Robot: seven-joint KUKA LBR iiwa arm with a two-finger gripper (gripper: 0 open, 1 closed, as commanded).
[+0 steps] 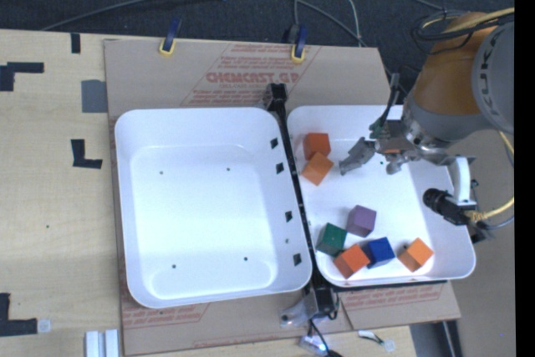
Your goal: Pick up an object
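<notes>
Orange blocks (317, 157) sit stacked at the right bin's (435, 272) upper left, away from the cluster at the frame's lower right, so I aim there; my hand (361, 155) hovers just right of them, fingers spread, pinching nothing.

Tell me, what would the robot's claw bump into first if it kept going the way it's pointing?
Probably the two small orange cubes: the end effector points left toward them inside the right white plastic bin, though its height above them is unclear.
</notes>
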